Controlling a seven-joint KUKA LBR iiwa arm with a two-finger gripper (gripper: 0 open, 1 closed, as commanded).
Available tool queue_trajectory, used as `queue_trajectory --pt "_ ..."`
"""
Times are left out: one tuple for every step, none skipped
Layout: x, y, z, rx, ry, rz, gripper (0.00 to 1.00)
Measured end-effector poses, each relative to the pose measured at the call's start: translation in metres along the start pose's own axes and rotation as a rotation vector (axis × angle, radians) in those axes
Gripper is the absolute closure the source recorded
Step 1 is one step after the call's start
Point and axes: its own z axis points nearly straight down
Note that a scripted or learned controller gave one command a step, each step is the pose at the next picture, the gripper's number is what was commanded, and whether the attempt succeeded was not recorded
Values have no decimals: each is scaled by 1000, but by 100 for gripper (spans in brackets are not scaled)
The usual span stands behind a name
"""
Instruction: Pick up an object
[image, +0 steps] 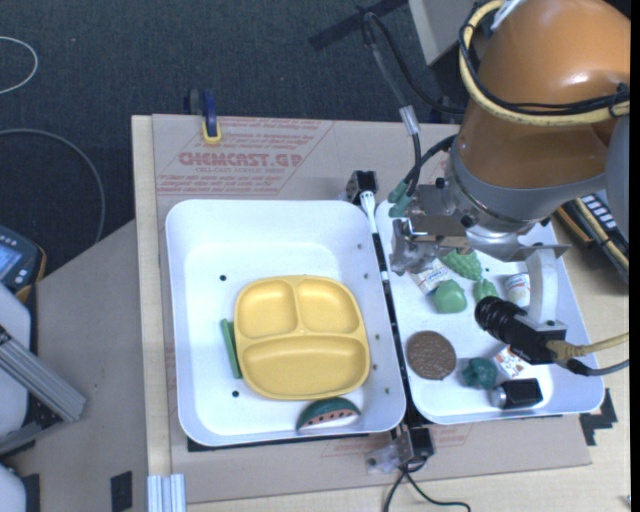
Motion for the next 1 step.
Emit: queue_trajectory --pt "-82 9 69 16 -4 18 100"
